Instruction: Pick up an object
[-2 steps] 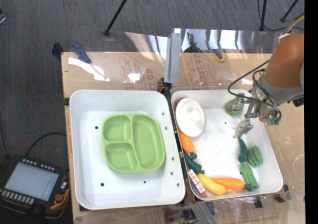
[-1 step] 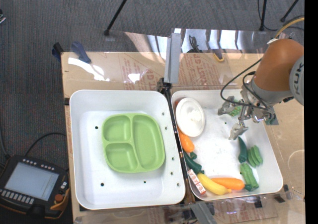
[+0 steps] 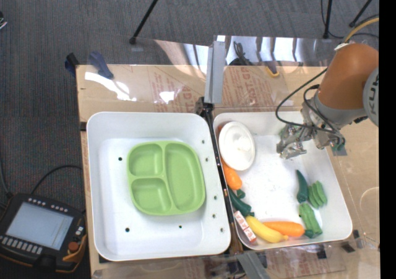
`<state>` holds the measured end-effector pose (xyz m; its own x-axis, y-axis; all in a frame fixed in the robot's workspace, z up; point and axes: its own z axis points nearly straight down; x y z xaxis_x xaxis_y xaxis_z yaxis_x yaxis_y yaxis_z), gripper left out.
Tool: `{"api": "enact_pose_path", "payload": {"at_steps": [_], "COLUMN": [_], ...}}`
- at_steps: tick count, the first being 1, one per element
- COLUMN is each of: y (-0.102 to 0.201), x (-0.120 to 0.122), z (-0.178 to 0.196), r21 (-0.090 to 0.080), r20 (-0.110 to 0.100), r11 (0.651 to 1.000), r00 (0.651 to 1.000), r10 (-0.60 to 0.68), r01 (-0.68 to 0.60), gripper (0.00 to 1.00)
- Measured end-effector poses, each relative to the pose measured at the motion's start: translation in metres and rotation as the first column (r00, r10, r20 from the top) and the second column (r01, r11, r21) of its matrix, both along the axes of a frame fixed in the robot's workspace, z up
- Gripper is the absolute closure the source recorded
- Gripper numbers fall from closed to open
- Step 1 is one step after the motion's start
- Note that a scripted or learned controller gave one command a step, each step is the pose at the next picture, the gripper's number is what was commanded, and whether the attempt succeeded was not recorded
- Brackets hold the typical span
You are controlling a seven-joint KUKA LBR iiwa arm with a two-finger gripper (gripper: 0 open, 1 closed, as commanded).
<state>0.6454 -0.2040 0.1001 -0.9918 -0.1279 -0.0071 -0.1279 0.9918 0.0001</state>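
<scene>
My gripper (image 3: 291, 146) hangs over the upper right part of the right bin (image 3: 272, 175), below the arm's orange band (image 3: 346, 77). Nothing shows between its fingers. A white bowl (image 3: 238, 143) lies at the bin's left side, well left of the gripper. An orange carrot (image 3: 232, 178) lies just below the bowl. Green vegetables (image 3: 311, 195) lie at the right side, below the gripper. Along the bin's front edge lie a yellow banana (image 3: 265, 231), another carrot (image 3: 286, 228) and a small red and white item (image 3: 244, 227).
The left bin (image 3: 105, 141) holds a green divided plate (image 3: 166, 177). A dark green piece (image 3: 241, 203) lies by the right bin's left wall. A metal post (image 3: 213, 73) stands between the bins at the back. A teach pendant (image 3: 40, 231) sits at lower left.
</scene>
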Motion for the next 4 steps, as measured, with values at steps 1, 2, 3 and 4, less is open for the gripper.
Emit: {"api": "enact_pose_path", "payload": {"at_steps": [1, 2, 3, 4], "y": [0.026, 0.069, 0.002, 0.009], "x": [-0.005, -0.016, -0.076, -0.010], "z": [0.111, 0.167, 0.046, 0.016], "r21": [-0.002, 0.001, 0.003, 0.001], "r20": [0.011, 0.001, -0.017, -0.007], "r11": [0.993, 0.972, 0.998, 0.978], "r00": [0.993, 0.972, 0.998, 0.978], "r10": [-0.118, -0.237, -0.065, -0.207], "r01": [0.118, 0.237, 0.065, 0.207], "gripper": [1.00, 1.00, 1.00, 1.00]}}
